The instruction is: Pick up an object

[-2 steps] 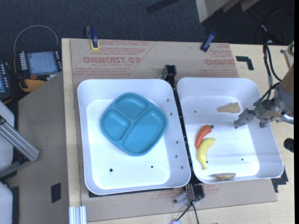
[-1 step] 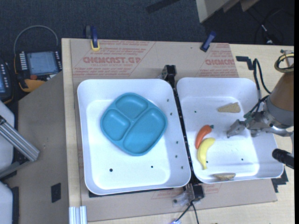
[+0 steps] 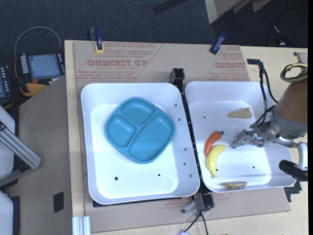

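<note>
In the right bin (image 3: 230,89) lie an orange-red pepper (image 3: 212,141), a yellow banana (image 3: 214,157) just below it, a tan bread-like piece (image 3: 240,113) near the back, and another tan piece (image 3: 235,184) at the front rim. My gripper (image 3: 240,139) reaches in from the right, low over the bin floor, a short way right of the pepper and banana. Its fingers look spread, with nothing between them.
The left bin (image 3: 98,180) holds a blue divided plate (image 3: 140,129). A black clamp (image 3: 177,75) sits between the bins at the back. The arm's orange band (image 3: 295,102) and cables stand over the right bin's right edge.
</note>
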